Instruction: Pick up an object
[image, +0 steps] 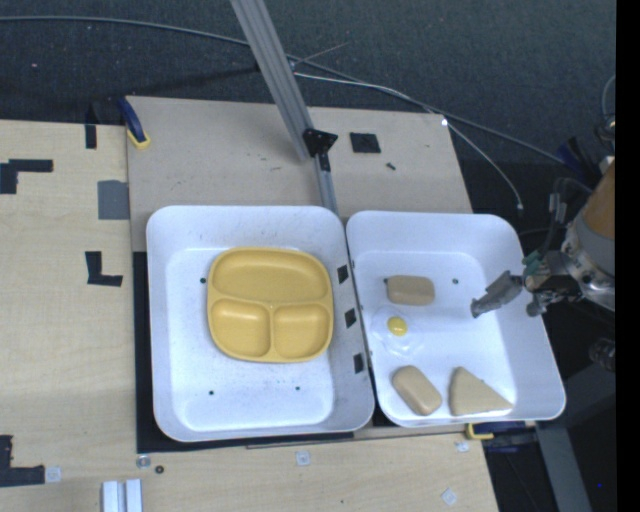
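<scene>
The right bin (500, 238) holds a tan rounded block (410, 290) near its middle, a small yellow ball (398, 325) below it, a tan oval piece (416, 389) at the front and a tan wedge (477, 393) beside it. My gripper (497, 294) hangs at the bin's right side, over the floor right of the rounded block, its dark fingers pointing left. Nothing shows between them.
The left bin (175, 300) bears a yellow divided plate (270, 303). A grey metal pole (285, 80) slants down to the bins' back edge. Cables cross the dark floor behind, and the wooden bench spreads to the left.
</scene>
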